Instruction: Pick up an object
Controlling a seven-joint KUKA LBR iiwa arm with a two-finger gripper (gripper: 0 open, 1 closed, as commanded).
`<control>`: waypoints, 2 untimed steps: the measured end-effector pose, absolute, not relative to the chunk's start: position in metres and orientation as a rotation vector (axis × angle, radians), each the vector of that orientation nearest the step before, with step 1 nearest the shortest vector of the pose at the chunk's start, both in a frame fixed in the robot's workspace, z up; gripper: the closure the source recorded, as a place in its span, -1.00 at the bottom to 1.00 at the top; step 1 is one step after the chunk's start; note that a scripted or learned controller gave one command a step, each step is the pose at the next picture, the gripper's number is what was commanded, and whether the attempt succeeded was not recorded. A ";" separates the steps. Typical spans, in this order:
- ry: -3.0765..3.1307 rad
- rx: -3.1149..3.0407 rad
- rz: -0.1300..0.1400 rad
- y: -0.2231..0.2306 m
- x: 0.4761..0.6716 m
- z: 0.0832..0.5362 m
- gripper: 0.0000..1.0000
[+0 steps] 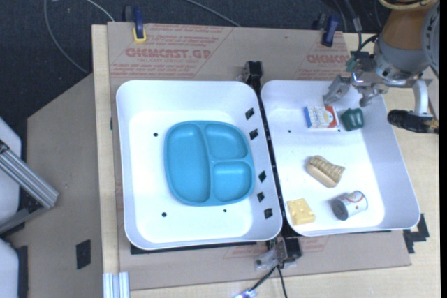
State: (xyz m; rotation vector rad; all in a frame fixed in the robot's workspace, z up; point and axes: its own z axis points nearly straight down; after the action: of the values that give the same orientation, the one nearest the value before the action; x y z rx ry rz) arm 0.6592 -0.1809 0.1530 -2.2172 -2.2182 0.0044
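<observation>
The hand [354, 91] hangs over the far end of the right bin [391, 150], its fingers spread and grasping nothing. Just below it lie a small white carton [320, 116] and a dark green piece [351, 119], close beside each other. Either would do as the thing to pick, but the crowding is the risk: it seems best to centre on one, turn the fingers so they straddle it alone, and come straight down before closing. Further off in the same bin rest a ridged tan piece [325, 171], a yellow block [301, 211] and a small grey-and-white cylinder [348, 205]. The left bin [140, 122] holds a blue divided plate [208, 162].
</observation>
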 end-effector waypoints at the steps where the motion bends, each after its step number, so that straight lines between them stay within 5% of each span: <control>1: -2.230 -2.229 -0.007 -0.190 0.657 0.106 -1.00; 2: -2.238 -2.233 -0.017 -0.190 0.660 0.123 1.00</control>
State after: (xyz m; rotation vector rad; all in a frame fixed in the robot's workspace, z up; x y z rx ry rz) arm 0.6605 -0.1897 0.1225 -2.2331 -2.2378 -0.0167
